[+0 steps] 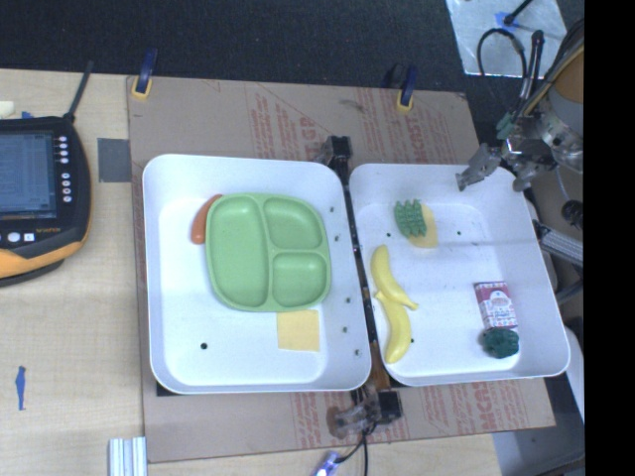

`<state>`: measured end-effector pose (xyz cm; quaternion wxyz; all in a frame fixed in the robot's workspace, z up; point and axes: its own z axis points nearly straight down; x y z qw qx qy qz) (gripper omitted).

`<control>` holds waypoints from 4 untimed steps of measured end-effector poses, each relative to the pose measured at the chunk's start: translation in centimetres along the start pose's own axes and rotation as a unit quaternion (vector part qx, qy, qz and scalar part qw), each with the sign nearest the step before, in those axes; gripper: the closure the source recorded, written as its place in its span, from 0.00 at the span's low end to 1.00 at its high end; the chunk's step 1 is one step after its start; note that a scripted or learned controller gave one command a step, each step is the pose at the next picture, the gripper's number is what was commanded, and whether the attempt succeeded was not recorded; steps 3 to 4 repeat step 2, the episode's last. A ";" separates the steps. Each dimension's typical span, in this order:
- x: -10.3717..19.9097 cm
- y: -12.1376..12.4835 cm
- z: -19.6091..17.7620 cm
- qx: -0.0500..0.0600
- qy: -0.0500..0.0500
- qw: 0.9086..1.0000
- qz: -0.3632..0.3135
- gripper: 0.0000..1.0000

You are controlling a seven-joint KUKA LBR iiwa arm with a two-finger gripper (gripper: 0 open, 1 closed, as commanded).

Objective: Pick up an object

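Note:
My gripper [494, 178] hangs over the far right corner of the right bin [466, 365], open, with nothing between its fingers [472, 172]. Below it in that bin lie a green and yellow spiky toy [415, 221], a yellow banana [390, 300] along the left wall, a small red and white box [496, 305] and a dark green broccoli piece [500, 342] at the near right. The gripper is well apart from all of them; the spiky toy is the closest, to its left and nearer the front.
The left bin [179, 355] holds a green divided plate [268, 251], an orange-red item [201, 221] poking out from under the plate's left edge, and a yellow square slice [299, 330]. A tablet controller [35, 191] lies on the bench at far left.

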<state>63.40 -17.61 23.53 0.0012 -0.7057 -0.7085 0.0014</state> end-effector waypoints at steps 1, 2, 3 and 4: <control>3.6 0.6 14.1 0.002 0.000 1.000 -0.001 0.00; 3.5 0.7 12.9 0.001 0.000 1.000 -0.002 1.00; 3.5 0.7 12.9 0.001 0.000 1.000 -0.002 1.00; 3.5 0.7 12.9 0.001 0.000 1.000 -0.002 1.00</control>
